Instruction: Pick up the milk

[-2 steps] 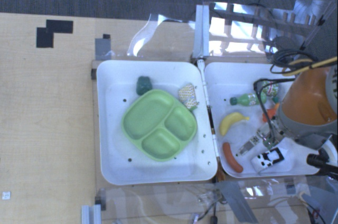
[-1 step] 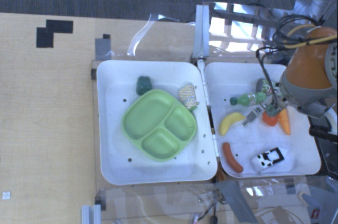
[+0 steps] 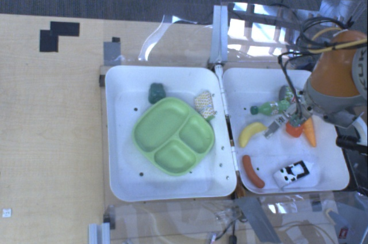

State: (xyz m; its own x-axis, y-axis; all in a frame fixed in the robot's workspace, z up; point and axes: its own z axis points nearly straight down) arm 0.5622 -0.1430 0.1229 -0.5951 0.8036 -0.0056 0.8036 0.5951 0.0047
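The milk (image 3: 294, 172) is a small white carton with black patches, lying on its side near the front edge of the right bin (image 3: 339, 179). My gripper (image 3: 285, 124) hangs over the middle of that bin, a good way behind the milk, just above a red item (image 3: 294, 130). Its fingers (image 3: 273, 126) are spread open with nothing between them. The grey arm with its orange band (image 3: 339, 67) comes in from the right.
Around the gripper lie a banana (image 3: 251, 133), a green bottle (image 3: 269, 107) and a carrot (image 3: 310, 132). A sausage (image 3: 253, 172) lies left of the milk. The left bin (image 3: 118, 139) holds a green divided plate (image 3: 174, 134), a dark green block (image 3: 156, 92) and a patterned item (image 3: 204, 103).
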